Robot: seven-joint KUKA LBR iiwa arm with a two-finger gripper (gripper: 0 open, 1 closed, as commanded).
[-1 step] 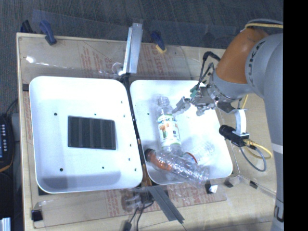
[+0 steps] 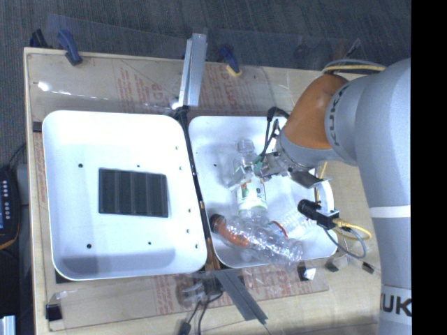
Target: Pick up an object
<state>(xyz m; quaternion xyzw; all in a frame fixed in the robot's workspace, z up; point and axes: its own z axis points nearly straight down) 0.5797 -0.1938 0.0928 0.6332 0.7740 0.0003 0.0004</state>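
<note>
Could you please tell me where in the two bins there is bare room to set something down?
The left bin offers bare white floor all around its dark slotted panel. The right bin is crowded: the gripper hangs over a small bottle, with crinkled clear plastic and an orange item along its near edge.

Dark grey ribbed floor (image 2: 209, 9) around a pale wooden bench (image 2: 105, 75). Blue clamps (image 2: 68, 46) on the far edge, over clear plastic sheeting (image 2: 126, 37). Metal bracket (image 2: 193, 68) upright at centre rear. Even overhead lighting.
</note>
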